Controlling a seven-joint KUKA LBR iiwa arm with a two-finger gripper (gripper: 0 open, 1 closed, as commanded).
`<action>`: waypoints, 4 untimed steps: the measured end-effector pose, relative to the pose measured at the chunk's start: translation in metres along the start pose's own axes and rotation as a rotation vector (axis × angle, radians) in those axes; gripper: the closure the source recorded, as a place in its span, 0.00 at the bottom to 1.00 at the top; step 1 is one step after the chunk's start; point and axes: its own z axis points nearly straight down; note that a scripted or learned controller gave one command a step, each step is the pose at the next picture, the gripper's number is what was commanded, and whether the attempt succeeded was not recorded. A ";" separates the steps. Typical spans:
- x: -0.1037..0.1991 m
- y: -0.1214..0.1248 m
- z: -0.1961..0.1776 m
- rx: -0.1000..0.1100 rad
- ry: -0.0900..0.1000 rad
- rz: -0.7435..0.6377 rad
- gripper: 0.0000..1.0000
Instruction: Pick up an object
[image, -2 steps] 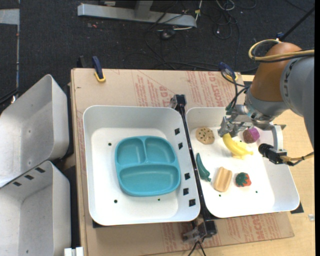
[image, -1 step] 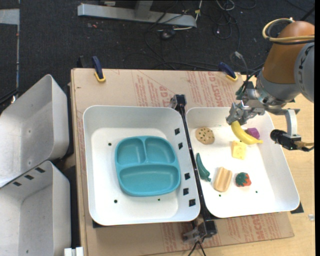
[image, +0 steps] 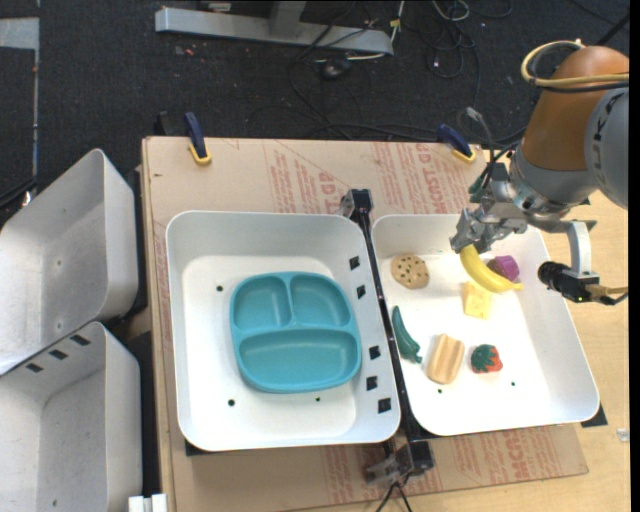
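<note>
In the camera view we find the gripper (image: 478, 237) over the right bin (image: 575, 385), just above the banana's (image: 484, 273) upper end. We cannot tell how the jaws stand. A blue divided plate (image: 295, 331) occupies the left bin (image: 190, 300).

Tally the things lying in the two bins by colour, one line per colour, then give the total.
Yellow: 2, the banana and the yellow block
Tan: 2, the cookie and the bread roll
Green: 1, the green pepper
Purple: 1, the purple piece
Red and green: 1, the strawberry
Blue: 1, the divided plate
Total: 8
</note>
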 end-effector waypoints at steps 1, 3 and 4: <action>0.061 0.003 -0.003 0.001 0.003 -0.005 1.00; 0.176 0.002 -0.007 0.001 0.003 -0.006 1.00; 0.219 -0.011 -0.008 0.004 0.003 -0.005 1.00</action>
